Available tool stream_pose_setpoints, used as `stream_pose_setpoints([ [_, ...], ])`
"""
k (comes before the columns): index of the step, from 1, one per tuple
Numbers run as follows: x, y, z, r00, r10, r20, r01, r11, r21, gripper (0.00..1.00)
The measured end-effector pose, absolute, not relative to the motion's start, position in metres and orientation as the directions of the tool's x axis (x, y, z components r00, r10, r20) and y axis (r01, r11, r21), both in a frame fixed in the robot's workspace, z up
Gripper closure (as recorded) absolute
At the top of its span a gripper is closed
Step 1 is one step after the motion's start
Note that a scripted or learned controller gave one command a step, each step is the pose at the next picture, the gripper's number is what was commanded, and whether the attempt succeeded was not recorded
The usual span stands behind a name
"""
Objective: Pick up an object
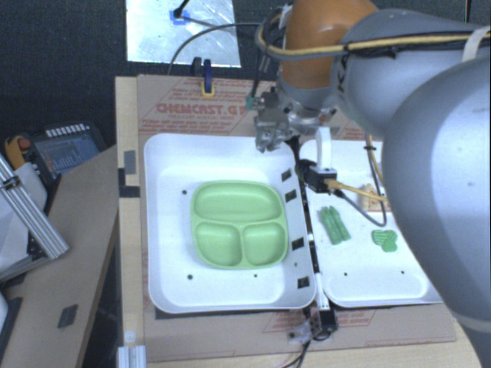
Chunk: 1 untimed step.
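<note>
Dark backdrop; a pale desk (88, 236) carries red-lettered brown card (184, 107) under two white bins.

Pincer (270, 139): hangs past the far right corner of the green divided plate (234, 225), over the far rim of the left bin (165, 205), apart from the plate. I cannot tell from this angle whether it is wide or narrow.

Plate: flat in the middle of the left bin, with three compartments.

Right of the plate, in the right bin (368, 286): a ridged green piece (334, 225), and further right a small green lump (386, 241) at the edge of the grey arm (433, 136).

Beyond the plate: a blue-and-yellow clamp (205, 77) at the card's far edge, and past it a crinkled foil sheet (180, 18).

Left of the plate, on the desk: a dark device with a small screen (65, 150) and an aluminium rail (34, 217).
</note>
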State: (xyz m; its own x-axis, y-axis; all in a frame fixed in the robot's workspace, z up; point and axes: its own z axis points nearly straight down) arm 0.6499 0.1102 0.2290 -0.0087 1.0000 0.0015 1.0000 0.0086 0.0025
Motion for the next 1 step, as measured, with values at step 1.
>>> stream_pose_setpoints([
  [1, 0.65, 0.1074, 0.2291, -0.005, 1.0, 0.0, 1.0, 0.005, 0.002, 0.0],
])
